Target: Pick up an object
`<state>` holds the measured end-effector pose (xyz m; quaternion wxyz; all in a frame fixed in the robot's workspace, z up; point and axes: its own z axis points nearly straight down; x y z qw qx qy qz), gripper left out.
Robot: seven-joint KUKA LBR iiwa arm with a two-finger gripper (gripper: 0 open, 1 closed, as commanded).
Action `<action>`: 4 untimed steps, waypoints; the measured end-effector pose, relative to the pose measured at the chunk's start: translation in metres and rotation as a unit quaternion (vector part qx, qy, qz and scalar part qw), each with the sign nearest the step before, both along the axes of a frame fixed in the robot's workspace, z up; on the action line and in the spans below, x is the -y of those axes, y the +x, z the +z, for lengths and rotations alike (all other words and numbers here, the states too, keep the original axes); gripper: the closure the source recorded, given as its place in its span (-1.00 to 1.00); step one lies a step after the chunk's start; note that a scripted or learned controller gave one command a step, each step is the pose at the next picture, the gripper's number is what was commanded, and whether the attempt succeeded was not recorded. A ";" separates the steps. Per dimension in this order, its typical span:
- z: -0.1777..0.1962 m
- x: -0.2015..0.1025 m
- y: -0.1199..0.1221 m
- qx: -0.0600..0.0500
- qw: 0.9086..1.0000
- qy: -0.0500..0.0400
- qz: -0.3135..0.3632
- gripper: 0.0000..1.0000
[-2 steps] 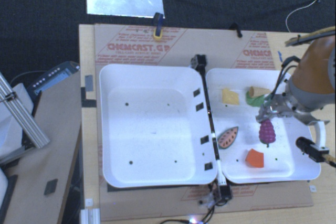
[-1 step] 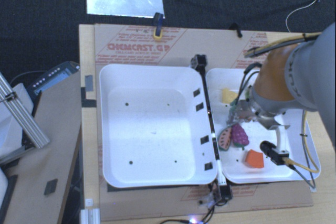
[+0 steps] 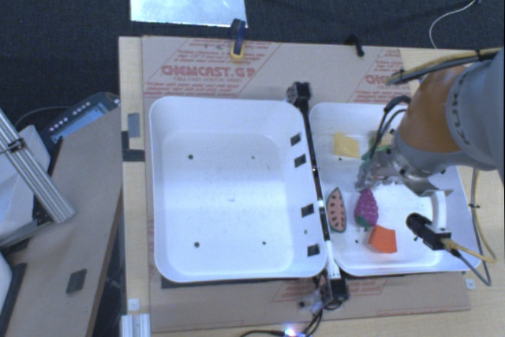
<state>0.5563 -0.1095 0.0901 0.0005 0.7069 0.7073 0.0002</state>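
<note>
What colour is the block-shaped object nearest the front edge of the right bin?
Orange: the block shows clearly in the camera view, beside the purple object.

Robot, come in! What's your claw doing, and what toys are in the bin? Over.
Gripper low in right bin, above purple toy. Watermelon slice, orange block, yellow piece nearby.

Purple grapes [image 3: 365,206], orange block [image 3: 383,239] (yellow block [image 3: 346,145]).

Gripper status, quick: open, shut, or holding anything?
Gripper: cannot be told from this view. It sits low in the right bin, just above the purple object, with nothing seen held.
</note>
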 end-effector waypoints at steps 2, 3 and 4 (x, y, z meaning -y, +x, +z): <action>-0.005 -0.001 0.088 0.001 1.000 0.000 0.002 -1.00; -0.006 0.028 0.008 -0.003 1.000 0.000 -0.002 -1.00; -0.006 0.101 -0.022 0.000 1.000 -0.001 -0.003 -1.00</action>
